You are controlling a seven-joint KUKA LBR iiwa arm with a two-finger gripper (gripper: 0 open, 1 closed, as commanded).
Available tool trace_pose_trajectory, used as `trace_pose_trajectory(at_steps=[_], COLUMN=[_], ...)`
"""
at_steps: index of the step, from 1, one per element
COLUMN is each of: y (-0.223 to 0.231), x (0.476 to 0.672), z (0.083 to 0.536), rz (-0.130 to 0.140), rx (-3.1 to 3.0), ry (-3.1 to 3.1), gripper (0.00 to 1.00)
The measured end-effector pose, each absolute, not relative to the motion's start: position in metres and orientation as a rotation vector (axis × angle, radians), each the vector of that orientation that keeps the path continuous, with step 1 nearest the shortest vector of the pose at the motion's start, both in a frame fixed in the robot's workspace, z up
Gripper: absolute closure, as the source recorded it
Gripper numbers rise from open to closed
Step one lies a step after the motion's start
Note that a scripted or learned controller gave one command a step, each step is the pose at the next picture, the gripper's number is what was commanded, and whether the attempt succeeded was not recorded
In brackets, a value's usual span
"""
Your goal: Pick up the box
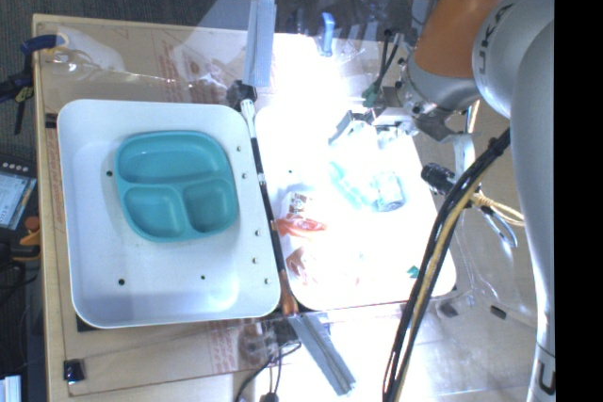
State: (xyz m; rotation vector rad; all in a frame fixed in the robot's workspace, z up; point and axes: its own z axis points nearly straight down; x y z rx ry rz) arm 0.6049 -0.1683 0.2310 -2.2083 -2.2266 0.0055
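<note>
Box [300, 202] near right bin's [377, 292] left wall, teal tray [177, 182] in left bin [94, 278], hand [363, 120] grip unclear.

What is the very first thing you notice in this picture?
The teal tray with three compartments stands out most, lying in the middle of the left white bin. Next is the big grey arm with its orange band, reaching in from the right over the right bin, which glares so brightly that the small things in it are hard to make out.
</note>
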Motion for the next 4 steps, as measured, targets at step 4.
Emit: trace_pose_trajectory(at_steps=[4], y=[-0.122], x=[0.615], z=[0.091], rz=[0.004], rx=[-1.974], ry=[-2.439], gripper=[0.0])
